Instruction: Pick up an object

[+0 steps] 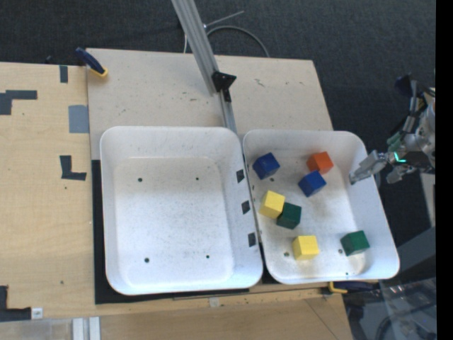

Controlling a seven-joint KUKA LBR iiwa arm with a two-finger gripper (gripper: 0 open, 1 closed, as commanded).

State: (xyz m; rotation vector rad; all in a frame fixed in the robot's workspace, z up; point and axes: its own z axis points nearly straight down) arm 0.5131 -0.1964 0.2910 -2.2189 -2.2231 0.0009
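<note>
Nearest the camera, along the near edge of the right bin, sit a yellow cube and a dark green cube, the green one close to the bin's near right corner. Farther in, around the middle of this bin, a second yellow cube touches another dark green cube at its near right side. Beyond them are a blue cube, an orange cube just past it, and another blue cube toward the far left of the bin. All seven blocks rest on the bin floor, and any of them could serve as the object to pick up. The left bin stands just beside the right one, with a slanted metal rail rising behind the seam between them. The gripper hangs at the right bin's right rim, reaching in from the right side of the scene, with the arm behind it. Whether its claw is apart or together cannot be told at this size, and nothing shows between its tips. Judging from this, the pick has not happened: the gripper is apart from every cube, with the orange and blue ones nearest, so choosing, descending, closing and lifting all appear to remain.
</note>
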